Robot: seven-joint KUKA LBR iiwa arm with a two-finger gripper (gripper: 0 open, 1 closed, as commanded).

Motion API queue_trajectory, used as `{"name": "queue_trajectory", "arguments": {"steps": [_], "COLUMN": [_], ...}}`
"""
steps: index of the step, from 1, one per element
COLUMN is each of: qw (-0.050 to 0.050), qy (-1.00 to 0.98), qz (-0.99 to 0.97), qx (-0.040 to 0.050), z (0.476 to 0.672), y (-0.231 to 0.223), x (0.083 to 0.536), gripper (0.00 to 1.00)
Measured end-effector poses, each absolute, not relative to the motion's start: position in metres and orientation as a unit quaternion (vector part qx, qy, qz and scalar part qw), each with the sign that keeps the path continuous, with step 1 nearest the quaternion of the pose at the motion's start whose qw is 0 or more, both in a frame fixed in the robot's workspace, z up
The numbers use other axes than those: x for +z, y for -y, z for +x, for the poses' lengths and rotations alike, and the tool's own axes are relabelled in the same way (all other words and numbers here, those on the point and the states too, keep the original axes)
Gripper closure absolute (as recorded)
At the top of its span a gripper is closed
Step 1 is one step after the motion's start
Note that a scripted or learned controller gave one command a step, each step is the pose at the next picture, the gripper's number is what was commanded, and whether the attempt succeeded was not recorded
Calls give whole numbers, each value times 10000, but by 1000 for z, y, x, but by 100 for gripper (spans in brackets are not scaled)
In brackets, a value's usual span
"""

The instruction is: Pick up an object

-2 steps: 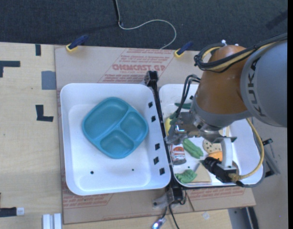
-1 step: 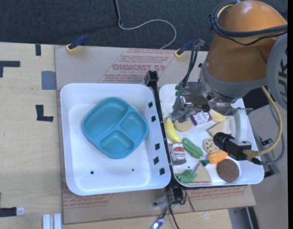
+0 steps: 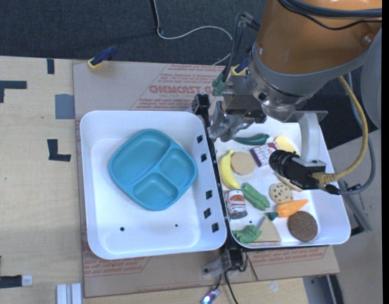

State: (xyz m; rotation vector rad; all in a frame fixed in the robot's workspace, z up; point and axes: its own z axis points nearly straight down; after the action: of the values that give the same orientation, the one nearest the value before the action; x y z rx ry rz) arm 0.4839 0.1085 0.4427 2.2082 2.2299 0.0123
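Note:
My gripper [image 3: 227,129] hangs over the far left corner of the right bin [image 3: 339,223], just above the toy food. Below it lie a yellow banana [image 3: 229,170], a tan round cookie [image 3: 242,164] and a green pepper [image 3: 251,139]. Further along the bin are a small can [image 3: 236,203], a green pickle [image 3: 255,196], a carrot [image 3: 291,208], a brown patty [image 3: 303,225], a chip cookie [image 3: 280,192] and a sandwich wedge [image 3: 265,233]. I see nothing between the fingers.
The left bin [image 3: 96,170] holds a blue divided plate [image 3: 153,168]. A black cable fitting [image 3: 296,167] on the arm juts over the right bin. The big orange and grey arm [image 3: 315,37] covers the right bin's far side.

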Motion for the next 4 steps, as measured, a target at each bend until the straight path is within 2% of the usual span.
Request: {"name": "queue_trajectory", "arguments": {"steps": [1, 2, 3, 4], "qw": [-37, -9, 30, -26], "qy": [-7087, -7057, -7078, -7087], "qz": [7055, 7085, 7064, 7055], "qx": [-64, -32, 47, -43], "z": [482, 483, 484, 482], "y": [-144, -98, -91, -131], "x": [323, 301, 421, 334], "gripper": [100, 100, 100, 100]}}
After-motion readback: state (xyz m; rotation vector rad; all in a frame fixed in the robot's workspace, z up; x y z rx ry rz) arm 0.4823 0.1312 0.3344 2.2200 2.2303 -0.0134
